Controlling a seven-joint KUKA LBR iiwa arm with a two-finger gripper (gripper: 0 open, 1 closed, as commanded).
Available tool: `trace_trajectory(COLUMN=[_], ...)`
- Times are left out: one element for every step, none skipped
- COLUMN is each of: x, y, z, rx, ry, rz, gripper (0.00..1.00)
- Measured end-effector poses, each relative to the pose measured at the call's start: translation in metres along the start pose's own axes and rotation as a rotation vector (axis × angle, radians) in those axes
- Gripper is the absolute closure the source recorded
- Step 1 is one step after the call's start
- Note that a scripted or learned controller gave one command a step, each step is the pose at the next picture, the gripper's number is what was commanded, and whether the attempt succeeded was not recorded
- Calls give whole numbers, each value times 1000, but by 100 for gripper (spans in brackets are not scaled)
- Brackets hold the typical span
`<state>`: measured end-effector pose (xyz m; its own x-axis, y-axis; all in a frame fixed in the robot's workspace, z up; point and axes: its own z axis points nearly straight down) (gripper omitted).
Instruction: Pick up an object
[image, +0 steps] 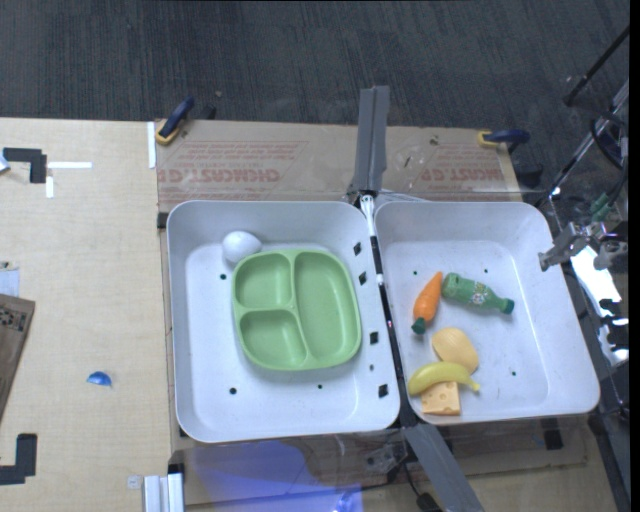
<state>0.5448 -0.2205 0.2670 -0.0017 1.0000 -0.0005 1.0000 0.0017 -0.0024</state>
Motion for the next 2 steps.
trace_trajectory(x=[-1,54], y=[0,45], z=[-8,107], rx=[1,0], ry=[-1,0], rz=[-2,-85], gripper=[100,100])
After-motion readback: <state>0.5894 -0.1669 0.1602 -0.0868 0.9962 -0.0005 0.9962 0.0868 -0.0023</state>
